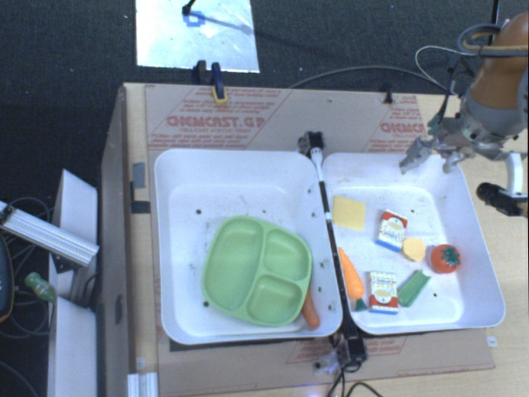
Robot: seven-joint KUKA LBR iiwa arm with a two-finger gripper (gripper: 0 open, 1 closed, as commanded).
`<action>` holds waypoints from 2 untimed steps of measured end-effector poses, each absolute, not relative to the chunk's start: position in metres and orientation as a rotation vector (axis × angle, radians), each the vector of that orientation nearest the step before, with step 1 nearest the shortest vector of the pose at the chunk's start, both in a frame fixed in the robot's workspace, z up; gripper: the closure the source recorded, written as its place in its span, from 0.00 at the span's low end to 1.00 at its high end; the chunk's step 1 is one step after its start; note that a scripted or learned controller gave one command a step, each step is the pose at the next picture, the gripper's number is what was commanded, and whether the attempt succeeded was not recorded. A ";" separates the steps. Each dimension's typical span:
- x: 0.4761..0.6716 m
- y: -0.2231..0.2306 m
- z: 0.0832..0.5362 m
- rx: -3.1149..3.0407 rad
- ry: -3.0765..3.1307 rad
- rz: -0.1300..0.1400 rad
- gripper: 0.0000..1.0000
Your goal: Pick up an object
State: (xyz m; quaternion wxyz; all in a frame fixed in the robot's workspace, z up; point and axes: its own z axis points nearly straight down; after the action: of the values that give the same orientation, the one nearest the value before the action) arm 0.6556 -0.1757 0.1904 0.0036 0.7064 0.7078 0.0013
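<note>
The tool (430, 154) is seen at two o'clock, fingers spread apart, holding nothing. A tomato (445, 258) lies in the right bin (479, 222). The surface (248, 118) is brown board on dark carpet (58, 48).

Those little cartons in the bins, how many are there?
2, both in the right bin: one carton near the middle, by the yellow round piece; the other carton near the front, beside the carrot.

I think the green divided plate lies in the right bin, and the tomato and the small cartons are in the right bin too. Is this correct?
Not quite. The camera view shows the green divided plate in the left bin, not the right one. The rest holds: the tomato and the small cartons lie in the right bin.
</note>
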 end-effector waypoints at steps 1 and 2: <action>0.635 -0.207 0.084 2.220 2.222 0.000 0.00; 0.667 -0.154 0.085 2.215 2.224 0.004 0.00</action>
State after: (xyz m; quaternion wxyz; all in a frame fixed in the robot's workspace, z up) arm 0.6670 -0.1541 0.0851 0.0012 0.7057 0.7085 0.0012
